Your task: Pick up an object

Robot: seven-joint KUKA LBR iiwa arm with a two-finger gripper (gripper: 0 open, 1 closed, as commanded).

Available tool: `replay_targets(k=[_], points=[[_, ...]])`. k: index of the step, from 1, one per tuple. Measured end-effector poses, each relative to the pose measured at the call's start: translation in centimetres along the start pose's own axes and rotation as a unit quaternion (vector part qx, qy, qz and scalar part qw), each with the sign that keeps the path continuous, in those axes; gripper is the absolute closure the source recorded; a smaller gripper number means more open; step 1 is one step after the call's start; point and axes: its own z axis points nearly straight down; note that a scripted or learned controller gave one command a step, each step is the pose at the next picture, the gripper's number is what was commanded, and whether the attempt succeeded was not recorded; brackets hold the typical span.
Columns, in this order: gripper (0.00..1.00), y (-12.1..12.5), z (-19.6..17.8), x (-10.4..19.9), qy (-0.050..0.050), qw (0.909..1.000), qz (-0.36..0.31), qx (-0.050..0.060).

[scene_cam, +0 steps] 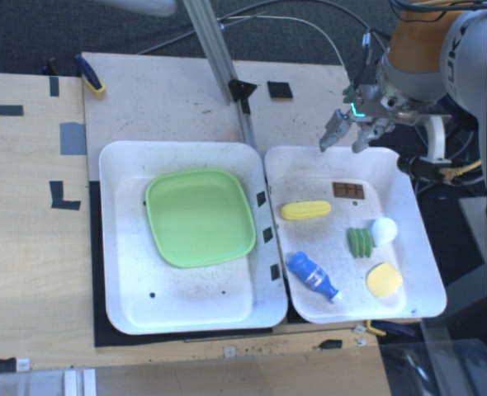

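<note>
- Hovering over the right bin's (408,190) far rim, your gripper (347,139) has its fingers spread, holding nothing.
- Your blue bottle (312,275) lies near that bin's front; its white label is unreadable.

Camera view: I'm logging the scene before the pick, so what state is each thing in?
Two-finger gripper: open, holding nothing, above right bin's far edge.
Green square plate: flat in left bin.
Yellow corn cob: lying in the right white bin.
Blue plastic bottle: on its side.
</note>
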Motion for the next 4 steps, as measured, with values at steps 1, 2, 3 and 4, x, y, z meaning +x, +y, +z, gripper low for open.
replay_targets(k=[1,2,3,4], points=[[0.0,0.0,0.0,0.0,0.0,1.0,0.0,0.0],[0.0,-0.1,4.3,-0.4,0.0,1.0,0.0,0.002],[0.0,-0.8,8.8,-0.2,0.0,1.0,0.0,0.002],[0.0,-0.8,15.1,-0.3,0.0,1.0,0.0,0.003]])
